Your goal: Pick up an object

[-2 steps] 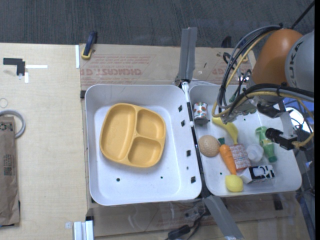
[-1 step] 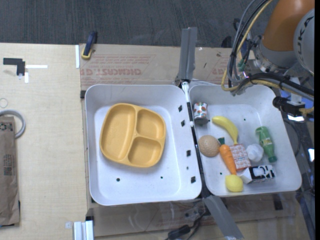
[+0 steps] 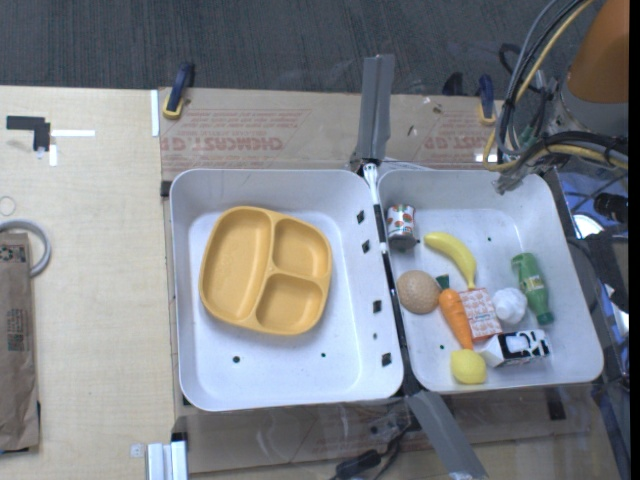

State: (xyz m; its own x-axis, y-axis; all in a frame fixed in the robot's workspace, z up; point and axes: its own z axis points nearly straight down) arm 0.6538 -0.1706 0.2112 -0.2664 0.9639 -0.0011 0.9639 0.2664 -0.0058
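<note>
arm (image 3: 600,43) cut off at right edge (orange band partly visible); brown bag (image 3: 15,338) cropped at left edge.

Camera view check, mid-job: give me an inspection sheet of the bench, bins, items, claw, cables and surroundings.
Surface: bench bears two white bins, left bin and right bin, side by side.
Job's things: right bin holds can, banana, brown egg-shaped item, carrot, small packet, white ball, green bottle, lemon, black-and-white carton.
Clutter: yellow divided plate in left bin.
Claw: nothing seen.
Cables: bundle at upper right.
Surroundings: brown paper bag at left edge; cardboard sheet behind the bins.
</note>
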